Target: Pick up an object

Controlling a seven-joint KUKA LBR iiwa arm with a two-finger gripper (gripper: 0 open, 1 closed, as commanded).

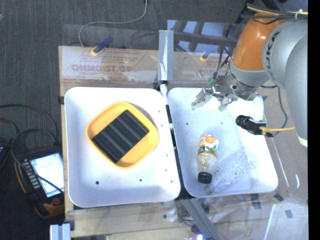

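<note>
A single fixed camera hangs above the bench (112,66) and looks down at a slant, far enough back to take in both white bins whole: the left bin (80,149) and the right bin (260,176). Dark carpet floor (35,19) shows beyond the bench's far edge and left side. The arm (280,39) enters from the right.

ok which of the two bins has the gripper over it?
The right bin, holding the small bottle. The gripper hangs open above its far end; the left bin holds the yellow-rimmed black object.

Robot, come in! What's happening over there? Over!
Tool open, over right bin's far end. Bottle lying untouched, cap toward camera. Nothing in the way.
</note>
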